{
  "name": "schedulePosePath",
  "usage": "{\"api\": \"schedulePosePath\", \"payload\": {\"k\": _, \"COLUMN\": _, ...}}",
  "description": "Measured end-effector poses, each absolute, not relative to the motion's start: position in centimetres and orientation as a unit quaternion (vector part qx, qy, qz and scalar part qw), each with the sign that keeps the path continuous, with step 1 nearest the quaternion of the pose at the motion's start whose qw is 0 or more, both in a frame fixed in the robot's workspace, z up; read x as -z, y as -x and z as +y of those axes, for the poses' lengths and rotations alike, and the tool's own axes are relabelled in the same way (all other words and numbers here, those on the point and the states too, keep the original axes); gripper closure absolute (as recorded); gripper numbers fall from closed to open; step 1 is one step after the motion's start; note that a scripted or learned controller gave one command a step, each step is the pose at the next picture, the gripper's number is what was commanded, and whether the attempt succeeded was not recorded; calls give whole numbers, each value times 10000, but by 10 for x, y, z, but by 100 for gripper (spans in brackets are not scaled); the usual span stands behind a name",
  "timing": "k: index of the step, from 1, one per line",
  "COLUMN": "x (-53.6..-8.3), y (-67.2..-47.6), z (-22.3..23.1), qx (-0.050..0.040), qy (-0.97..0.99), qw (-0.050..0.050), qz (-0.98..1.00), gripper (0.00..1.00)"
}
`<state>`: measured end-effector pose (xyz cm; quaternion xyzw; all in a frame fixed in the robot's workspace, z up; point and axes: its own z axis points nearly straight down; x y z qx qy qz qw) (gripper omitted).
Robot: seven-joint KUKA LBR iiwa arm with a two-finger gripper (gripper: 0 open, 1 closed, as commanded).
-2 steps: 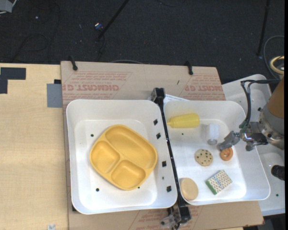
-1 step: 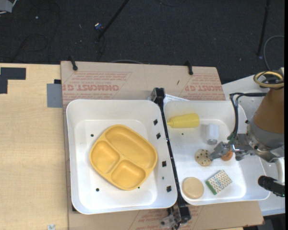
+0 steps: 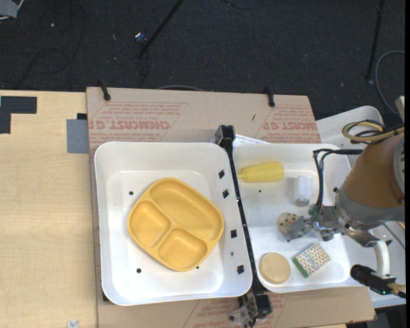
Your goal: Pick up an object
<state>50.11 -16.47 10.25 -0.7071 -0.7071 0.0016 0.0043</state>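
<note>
Camera view: end effector (image 3: pixel 302 228) low in the right bin (image 3: pixel 273 282), at nine o'clock touching a brown cookie (image 3: pixel 287 222), seemingly lining up a grasp; I cannot tell its state.

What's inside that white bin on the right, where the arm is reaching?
The right bin holds a yellow bottle, a small white cup, a tan speckled piece, a round cream disc and a patterned green block. The arm covers the bin's right side.
</note>
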Motion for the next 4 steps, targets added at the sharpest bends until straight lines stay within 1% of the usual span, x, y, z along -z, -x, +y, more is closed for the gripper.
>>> {"api": "schedulePosePath", "payload": {"k": 1, "x": -87, "y": -501, "z": -164, "qx": -7, "qy": 7074, "qw": 20, "qz": -7068, "gripper": 0}}
{"api": "schedulePosePath", "payload": {"k": 2, "x": -99, "y": -502, "z": -165, "qx": -1, "qy": 7083, "qw": 15, "qz": -7059, "gripper": 100}}
{"api": "schedulePosePath", "payload": {"k": 3, "x": -147, "y": -497, "z": -157, "qx": 5, "qy": 7064, "qw": -2, "qz": -7078, "gripper": 100}}
{"api": "schedulePosePath", "payload": {"k": 4, "x": -194, "y": -488, "z": -156, "qx": 2, "qy": 7066, "qw": 1, "qz": -7076, "gripper": 100}}
